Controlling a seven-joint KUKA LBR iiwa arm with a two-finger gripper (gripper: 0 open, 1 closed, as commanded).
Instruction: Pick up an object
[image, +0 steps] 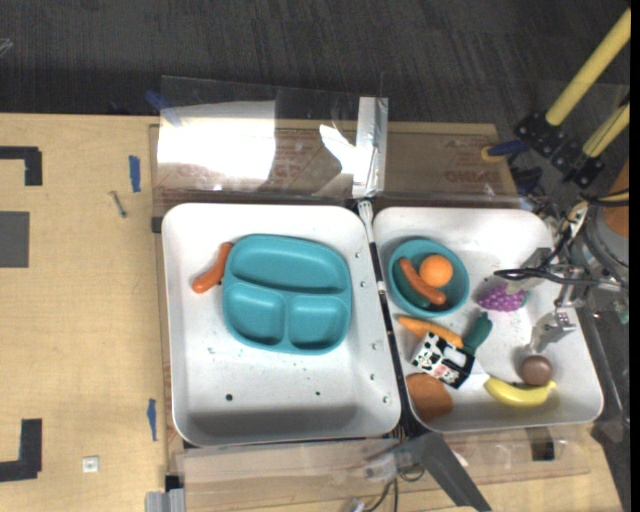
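Glossy white plastic bins (190, 330), a smooth teal plastic tray (287, 291), matt wooden bench (70, 330)

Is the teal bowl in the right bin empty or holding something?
Holding something: the teal bowl contains an orange ball and an orange sausage-shaped piece.

Both bins (190, 400) white. Divided plate (287, 292) teal; sausage (211, 268) at its 9 o'clock orange. Bowl (430, 275) teal, holding orange ball (435, 270). Grapes (501, 296) purple. Banana (518, 391) yellow. Block (441, 358) black-and-white, cow-patched. Worktop (70, 300) tan with black corner marks.
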